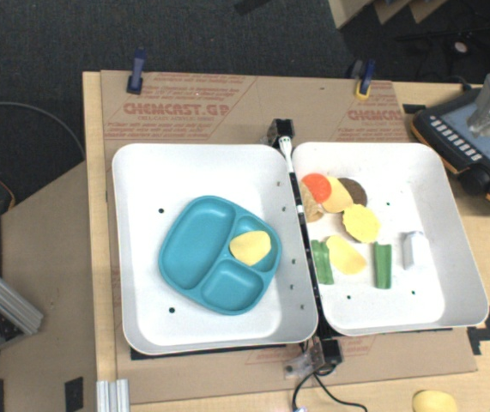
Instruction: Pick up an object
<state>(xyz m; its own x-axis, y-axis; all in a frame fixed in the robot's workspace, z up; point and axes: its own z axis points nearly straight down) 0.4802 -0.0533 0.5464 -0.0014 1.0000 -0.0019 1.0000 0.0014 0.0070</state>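
The left white bin (133, 230) holds a blue divided plate (206, 260) with a pale yellow piece (250, 246) in its right compartment. The right white bin (433, 221) holds several small toy foods: a red round piece (316, 184), a tan piece (339, 196) over a brown disc (355, 190), a yellow round piece (361, 224), another yellow piece (346, 257), two green sticks (322, 262) (383, 265), and a small grey block (412, 249).
Both bins rest on a cardboard sheet (227, 101) held by two clamps (136, 72) (364, 79). A black handheld device (463, 140) lies at the right, beyond the bin. A yellow object (434, 401) sits at the bottom right on the bench.
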